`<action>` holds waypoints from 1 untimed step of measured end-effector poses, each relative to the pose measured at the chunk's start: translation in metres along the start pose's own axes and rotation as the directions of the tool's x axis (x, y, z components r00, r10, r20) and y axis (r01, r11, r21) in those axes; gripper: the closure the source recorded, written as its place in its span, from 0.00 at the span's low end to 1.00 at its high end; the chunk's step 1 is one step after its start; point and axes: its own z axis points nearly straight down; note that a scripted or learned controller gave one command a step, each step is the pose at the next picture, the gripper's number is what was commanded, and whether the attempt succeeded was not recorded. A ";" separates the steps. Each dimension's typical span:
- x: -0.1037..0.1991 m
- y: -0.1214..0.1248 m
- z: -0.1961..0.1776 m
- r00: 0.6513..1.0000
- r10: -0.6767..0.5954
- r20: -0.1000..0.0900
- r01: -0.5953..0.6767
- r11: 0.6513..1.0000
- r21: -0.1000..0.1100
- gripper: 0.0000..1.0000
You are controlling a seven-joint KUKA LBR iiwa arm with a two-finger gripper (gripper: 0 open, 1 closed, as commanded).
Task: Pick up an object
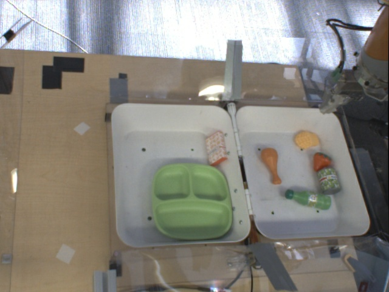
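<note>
Look at the top right: the arm (375,53) comes in over the far right corner, its orange band catching the light, with a black cable (336,38) looping just to its left. Its gripper (333,99) hangs beside the far right corner of the right bin (285,129), at the rim and not down among the things. It is small and blurred there, so you cannot tell whether it is spread or closed, and you see nothing held in it.

Now the right bin, where you have four things to pick from. A yellow bun (307,140) lies towards the far side. An orange drumstick (271,165) lies left of the middle, its thick end pointing away from you. At the right side a jar with a red cap (326,175) lies with the cap towards the far wall. Just below and left of it a green bottle (310,199) lies flat on its side, very close to the jar, though you cannot tell if they touch.

Over in the left bin (124,181), a green divided plate (191,202) sits in the near right part. A small pink and white packet (216,148) lies just beyond the plate, up against the bin's right wall.

Both bins rest side by side on the wooden bench (55,181), with a grey post (233,72) standing behind the seam between them.
</note>
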 end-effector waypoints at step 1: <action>0.000 0.000 -0.012 0.999 -0.050 0.000 0.050 0.999 0.000 1.00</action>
